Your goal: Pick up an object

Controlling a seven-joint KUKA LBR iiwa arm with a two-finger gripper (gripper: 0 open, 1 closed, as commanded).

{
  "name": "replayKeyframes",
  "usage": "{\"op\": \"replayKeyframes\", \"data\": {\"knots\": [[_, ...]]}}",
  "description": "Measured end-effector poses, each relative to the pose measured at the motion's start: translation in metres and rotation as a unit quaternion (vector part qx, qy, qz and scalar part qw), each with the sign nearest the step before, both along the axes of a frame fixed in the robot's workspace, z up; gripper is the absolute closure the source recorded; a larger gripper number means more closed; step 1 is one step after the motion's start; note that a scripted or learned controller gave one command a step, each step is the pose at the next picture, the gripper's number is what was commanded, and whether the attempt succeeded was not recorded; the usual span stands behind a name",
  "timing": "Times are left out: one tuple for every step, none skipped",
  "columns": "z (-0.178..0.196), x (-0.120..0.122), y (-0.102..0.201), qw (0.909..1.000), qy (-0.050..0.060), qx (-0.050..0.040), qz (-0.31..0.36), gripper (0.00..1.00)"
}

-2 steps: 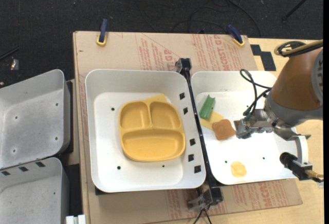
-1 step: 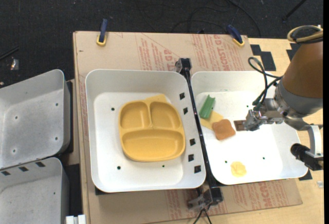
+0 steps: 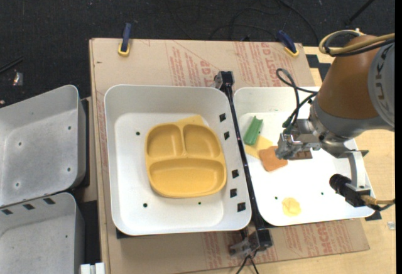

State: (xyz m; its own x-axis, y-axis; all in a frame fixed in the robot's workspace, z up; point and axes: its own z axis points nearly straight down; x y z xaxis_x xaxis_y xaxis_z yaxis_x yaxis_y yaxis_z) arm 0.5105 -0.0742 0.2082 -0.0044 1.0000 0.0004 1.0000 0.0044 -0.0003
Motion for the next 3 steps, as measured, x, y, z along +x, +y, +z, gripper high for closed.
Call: {"op": "replayKeyframes", "data": {"knots": [[0.014, 0.006, 0.047, 1.0, -0.001, -0.0003, 0.0, 1.0], [0.026, 0.017, 0.099, 1.0, -0.001, -0.0001, 0.0, 1.0], [0.015, 0.027, 0.148, 1.0, 0.0, -0.0001, 0.001, 1.0]]}}
